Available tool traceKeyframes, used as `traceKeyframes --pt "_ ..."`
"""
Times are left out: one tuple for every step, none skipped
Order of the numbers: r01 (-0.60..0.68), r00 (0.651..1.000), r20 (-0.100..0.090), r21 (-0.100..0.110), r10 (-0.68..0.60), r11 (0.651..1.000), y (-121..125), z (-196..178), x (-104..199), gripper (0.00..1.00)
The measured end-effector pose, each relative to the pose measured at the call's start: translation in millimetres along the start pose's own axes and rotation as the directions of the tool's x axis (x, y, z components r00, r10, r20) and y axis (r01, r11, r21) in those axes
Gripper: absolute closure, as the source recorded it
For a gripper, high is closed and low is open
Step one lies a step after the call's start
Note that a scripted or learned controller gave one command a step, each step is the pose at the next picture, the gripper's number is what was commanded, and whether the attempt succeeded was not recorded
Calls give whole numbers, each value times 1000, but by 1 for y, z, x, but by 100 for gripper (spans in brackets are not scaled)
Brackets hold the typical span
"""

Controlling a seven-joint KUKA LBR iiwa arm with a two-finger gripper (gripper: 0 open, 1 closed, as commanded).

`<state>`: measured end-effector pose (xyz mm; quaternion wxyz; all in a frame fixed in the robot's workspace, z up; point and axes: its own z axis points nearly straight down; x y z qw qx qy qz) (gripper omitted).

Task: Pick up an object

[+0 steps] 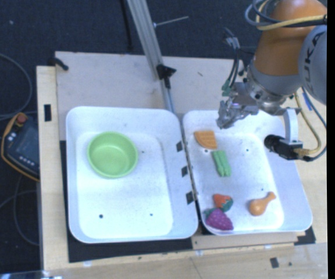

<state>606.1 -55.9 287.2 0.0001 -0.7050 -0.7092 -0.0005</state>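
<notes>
My gripper (225,120) hangs over the back left part of the right bin (289,214), with nothing visible between its fingers. Just below it and a little to the left lies an orange wedge-shaped toy (206,139). A green ridged toy vegetable (221,163) lies below that, near the bin's middle. At the bin's front sit a red and green strawberry toy (223,201), a purple grape bunch (219,219) and an orange drumstick toy (261,204).
The left bin (121,214) holds a light green bowl (112,154) at its back left. A slanted metal pole (150,45) rises behind the bins. A black cable fitting (281,146) hangs off the arm over the right bin's right side.
</notes>
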Motion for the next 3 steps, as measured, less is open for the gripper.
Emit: traceKeyframes --pt "0 1000 0 2 0 1000 -28 22 43 100" --pt "1 1000 -1 2 -1 1000 -61 28 95 100" --pt "0 1000 0 2 0 1000 -78 43 134 100"
